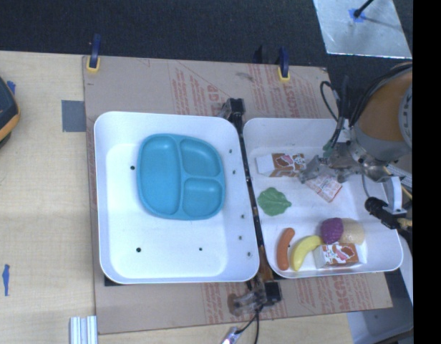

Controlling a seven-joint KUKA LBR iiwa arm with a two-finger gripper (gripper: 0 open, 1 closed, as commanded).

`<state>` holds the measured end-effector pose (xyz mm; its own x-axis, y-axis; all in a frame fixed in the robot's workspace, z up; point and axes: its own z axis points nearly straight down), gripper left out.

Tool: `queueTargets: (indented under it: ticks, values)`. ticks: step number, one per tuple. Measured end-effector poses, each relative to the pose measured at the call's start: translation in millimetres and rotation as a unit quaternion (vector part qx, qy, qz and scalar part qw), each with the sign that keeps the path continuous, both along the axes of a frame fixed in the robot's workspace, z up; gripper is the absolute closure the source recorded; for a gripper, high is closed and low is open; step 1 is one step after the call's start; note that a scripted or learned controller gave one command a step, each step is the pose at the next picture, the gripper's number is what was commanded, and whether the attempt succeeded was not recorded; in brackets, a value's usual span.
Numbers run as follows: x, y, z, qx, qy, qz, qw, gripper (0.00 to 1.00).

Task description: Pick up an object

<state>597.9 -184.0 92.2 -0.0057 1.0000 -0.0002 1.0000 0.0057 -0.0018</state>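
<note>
Two white bins sit side by side on the worktop (41,192); the left bin (113,264) holds a smooth blue divided plate (181,176). The right bin (381,264) has the pickables: crinkly snack packet (324,185), leafy green piece (274,201), sausage (283,248), banana (304,251), purple lump (332,229). The end effector (328,165) hovers at the packet, can't tell its grip. Looks like approach stage; next it needs a clean descent and close.

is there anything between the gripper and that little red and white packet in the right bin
Nothing visible stands between them. The gripper hangs right at the small red and white packet in the right bin. The nearest neighbour, a brown and white wrapper, lies off to the side towards the left bin.
</note>
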Motion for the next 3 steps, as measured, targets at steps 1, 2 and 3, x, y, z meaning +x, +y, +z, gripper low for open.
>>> queueTargets:
  ticks: [1,2,3]
  values:
    - [0.1,-1.0,10.5,-0.0001,0.0,0.001,1.0,1.0]
    - [-41.8,71.1,0.4,0.0002,0.0,0.001,1.0,1.0]
    - [-8.8,140.6,100.3,0.0008,0.0,-0.001,1.0,1.0]
